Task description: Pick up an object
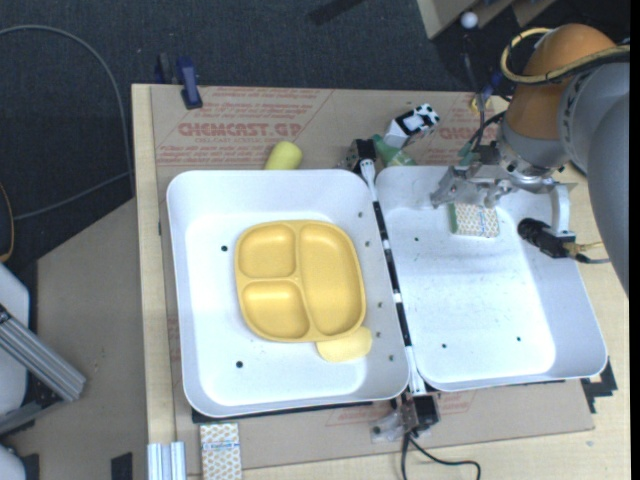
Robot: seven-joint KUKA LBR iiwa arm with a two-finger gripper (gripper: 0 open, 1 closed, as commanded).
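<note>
The grey arm (pixel 600 118) is reaching in from the right edge, its orange band (pixel 555 78) showing above the wrist. It is bending downward, carrying the gripper (pixel 472 196) low at the upper middle of the view.

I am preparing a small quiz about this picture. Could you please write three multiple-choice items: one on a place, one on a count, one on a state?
1. Where does the yellow plate lie?
A. in the left bin
B. in the right bin
C. on the floor

2. How many compartments has the plate?
A. two
B. three
C. five

3. How does the plate lie?
A. upside down
B. on its edge
C. flat, open side up

Answers:
1 A, it rests inside the left bin.
2 B, ridges divide it into three.
3 C, its hollows face the camera.
</note>
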